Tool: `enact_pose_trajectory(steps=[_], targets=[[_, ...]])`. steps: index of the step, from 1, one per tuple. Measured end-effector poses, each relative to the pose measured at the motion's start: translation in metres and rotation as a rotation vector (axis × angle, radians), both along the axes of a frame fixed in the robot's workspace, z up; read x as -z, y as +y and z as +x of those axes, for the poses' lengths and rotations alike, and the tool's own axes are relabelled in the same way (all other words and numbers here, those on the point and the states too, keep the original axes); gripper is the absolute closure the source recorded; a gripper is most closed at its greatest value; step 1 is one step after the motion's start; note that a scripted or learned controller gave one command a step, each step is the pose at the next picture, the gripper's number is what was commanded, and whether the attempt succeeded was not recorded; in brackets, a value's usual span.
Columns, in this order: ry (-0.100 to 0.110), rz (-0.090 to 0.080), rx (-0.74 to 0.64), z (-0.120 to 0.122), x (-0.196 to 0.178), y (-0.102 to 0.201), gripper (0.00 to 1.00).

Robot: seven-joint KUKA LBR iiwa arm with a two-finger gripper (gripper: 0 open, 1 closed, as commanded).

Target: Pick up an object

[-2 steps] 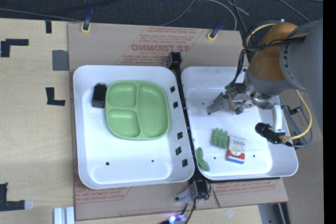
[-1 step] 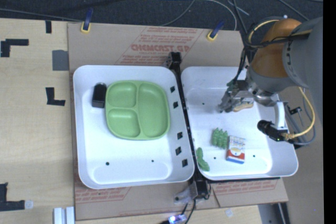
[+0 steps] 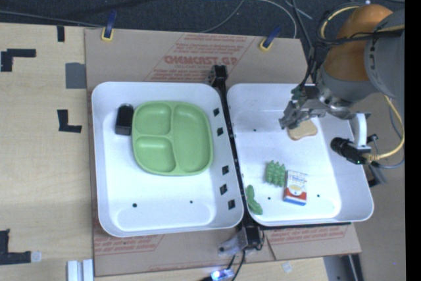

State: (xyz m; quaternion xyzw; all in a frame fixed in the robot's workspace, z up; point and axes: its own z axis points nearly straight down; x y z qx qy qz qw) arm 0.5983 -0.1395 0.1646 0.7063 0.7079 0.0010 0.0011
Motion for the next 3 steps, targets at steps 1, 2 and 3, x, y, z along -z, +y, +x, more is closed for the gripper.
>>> enact_pose_trajectory(steps=[1, 2, 3], targets=[[-0.001, 0.000, 0.001, 0.001, -0.051, 0.000, 1.00], [0.004, 0.001, -0.004, 0.013, -0.041, 0.055, 1.00], [0.003, 0.001, -0.004, 0.024, -0.054, 0.108, 1.00]])
